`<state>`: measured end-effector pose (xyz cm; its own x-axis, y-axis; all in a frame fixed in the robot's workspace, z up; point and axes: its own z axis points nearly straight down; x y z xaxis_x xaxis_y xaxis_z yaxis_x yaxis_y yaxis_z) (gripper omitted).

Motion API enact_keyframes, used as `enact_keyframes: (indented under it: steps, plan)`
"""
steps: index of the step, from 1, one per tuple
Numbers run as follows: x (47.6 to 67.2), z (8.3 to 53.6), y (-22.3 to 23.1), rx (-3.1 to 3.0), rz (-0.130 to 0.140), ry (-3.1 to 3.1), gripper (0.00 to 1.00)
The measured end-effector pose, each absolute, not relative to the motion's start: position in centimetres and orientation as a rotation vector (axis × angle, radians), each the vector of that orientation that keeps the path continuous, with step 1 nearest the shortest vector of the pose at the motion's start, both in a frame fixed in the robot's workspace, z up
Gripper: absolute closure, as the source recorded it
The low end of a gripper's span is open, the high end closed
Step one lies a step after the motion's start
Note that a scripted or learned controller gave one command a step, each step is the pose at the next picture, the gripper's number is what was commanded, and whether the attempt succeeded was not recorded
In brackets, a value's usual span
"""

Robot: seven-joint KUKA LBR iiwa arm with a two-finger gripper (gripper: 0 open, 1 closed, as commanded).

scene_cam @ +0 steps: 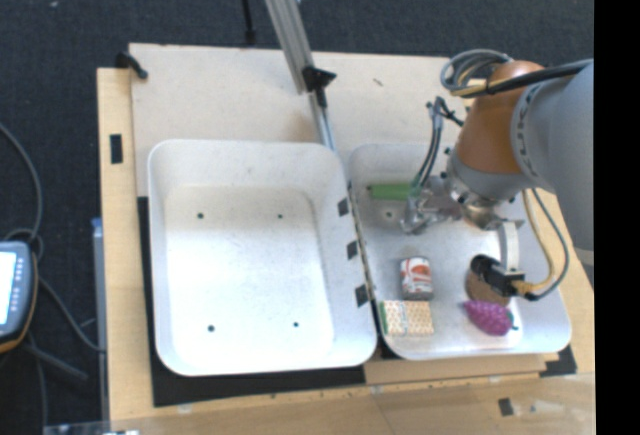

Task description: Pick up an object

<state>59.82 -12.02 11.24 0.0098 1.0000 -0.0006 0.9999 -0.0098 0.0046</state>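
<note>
My gripper (414, 215) hangs low in the right bin (545, 323), near its far left part. A green stick-like object (388, 191) lies just to the far left of the gripper, close to it or touching it. A small red and white can (416, 277) stands nearer the front, below the gripper. At the bin's front left lies a flat speckled green and tan packet (408, 318). A purple knobbly object (488, 317) rests at the front right.
The left bin (170, 173) stands beside the right one, with a dividing rim between them. A slanted metal pole (285, 13) rises from behind the bins. The grey arm with its orange band (490, 133) comes in over the right bin's far right side.
</note>
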Motion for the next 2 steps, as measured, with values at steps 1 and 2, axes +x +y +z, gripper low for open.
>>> enact_keyframes:
  steps: [1,2]
  plan:
    - [59.7,17.7,-12.1,2.221,0.007,2.213,1.0]
    - [59.2,23.6,-11.6,2.213,0.008,2.22,1.0]
